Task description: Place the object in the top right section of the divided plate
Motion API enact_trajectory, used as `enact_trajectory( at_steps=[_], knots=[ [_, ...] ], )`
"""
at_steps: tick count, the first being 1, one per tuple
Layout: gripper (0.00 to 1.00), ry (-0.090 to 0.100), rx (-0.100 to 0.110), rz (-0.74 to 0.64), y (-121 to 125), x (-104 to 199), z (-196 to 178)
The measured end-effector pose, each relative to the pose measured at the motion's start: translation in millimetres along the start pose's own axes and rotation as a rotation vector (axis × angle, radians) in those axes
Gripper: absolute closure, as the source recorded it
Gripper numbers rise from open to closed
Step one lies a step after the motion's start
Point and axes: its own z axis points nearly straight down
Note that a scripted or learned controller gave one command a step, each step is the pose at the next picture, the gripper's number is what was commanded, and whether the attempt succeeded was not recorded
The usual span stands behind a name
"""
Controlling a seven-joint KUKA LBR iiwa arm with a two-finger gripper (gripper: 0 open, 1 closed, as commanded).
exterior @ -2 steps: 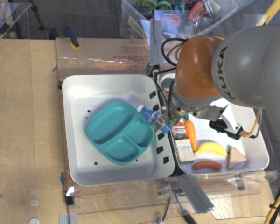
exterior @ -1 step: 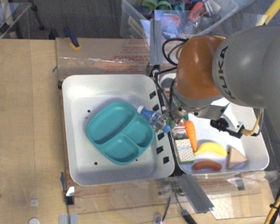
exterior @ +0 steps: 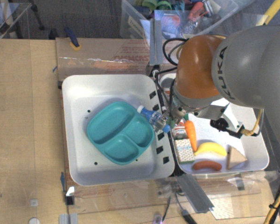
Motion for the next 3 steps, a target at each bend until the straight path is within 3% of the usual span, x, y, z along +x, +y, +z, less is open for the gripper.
enact_trajectory(
  at_steps=[2, 3],
  knots=[
    [1.0, -0.007, -0.005, -0.023, 1.6, -1.1, 1.1],
    [1.0, 0.03, -0.026, -0.19, 25.5, 4.4, -18.9]
  ],
)
